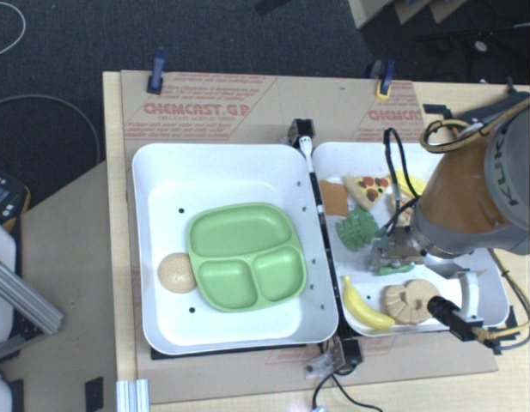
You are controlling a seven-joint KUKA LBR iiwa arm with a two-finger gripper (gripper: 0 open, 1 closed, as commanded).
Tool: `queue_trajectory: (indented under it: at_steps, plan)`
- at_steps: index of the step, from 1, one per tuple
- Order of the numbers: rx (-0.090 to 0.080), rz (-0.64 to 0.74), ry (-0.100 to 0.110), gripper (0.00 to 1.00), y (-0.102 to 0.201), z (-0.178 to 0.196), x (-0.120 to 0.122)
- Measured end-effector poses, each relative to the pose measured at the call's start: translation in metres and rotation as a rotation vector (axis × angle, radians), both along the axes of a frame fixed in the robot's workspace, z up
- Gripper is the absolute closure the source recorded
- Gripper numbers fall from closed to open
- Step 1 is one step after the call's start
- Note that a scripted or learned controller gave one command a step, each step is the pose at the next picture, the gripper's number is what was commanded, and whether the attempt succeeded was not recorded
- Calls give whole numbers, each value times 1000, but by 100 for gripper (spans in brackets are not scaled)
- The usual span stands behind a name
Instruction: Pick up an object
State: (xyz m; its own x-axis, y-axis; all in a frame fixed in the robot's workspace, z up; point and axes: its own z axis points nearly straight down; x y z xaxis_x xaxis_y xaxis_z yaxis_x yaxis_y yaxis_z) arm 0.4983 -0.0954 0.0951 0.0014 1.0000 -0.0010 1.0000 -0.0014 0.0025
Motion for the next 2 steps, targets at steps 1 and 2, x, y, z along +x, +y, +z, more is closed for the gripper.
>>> queue_trajectory:
  at_steps: [1,2]
  plan:
    - [3,11,-9,100,71,95,26]
    - [0,4,-3,100,69,90,86]
